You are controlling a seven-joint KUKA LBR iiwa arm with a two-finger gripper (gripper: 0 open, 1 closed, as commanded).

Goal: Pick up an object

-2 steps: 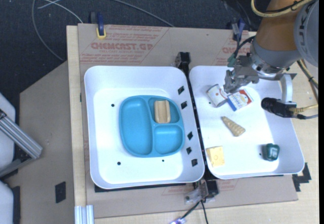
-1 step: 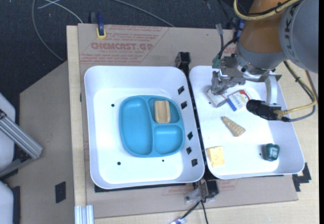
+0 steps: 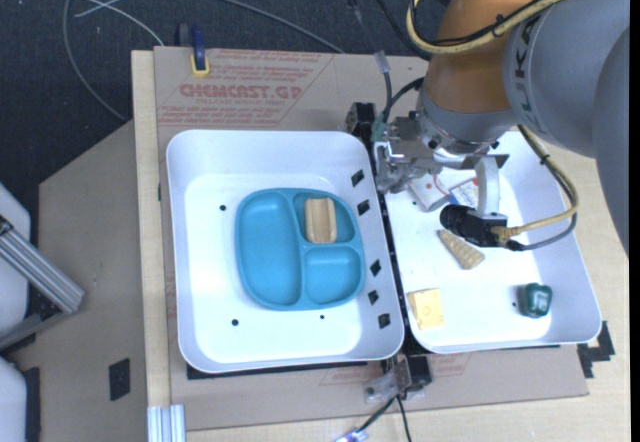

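The gripper (image 3: 455,192) is hanging over the right bin (image 3: 560,320), nothing showing in its grasp. A yellow block (image 3: 424,309), tan wedge (image 3: 462,249) and teal piece (image 3: 535,300) are lying nearby, so the pick is looking undone.

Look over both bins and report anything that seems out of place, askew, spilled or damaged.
Nothing stands out. The blue divided plate lies flat in the left bin with a tan block in one compartment. In the right bin a yellow square, a tan wedge and a small teal object lie apart, unspilled.
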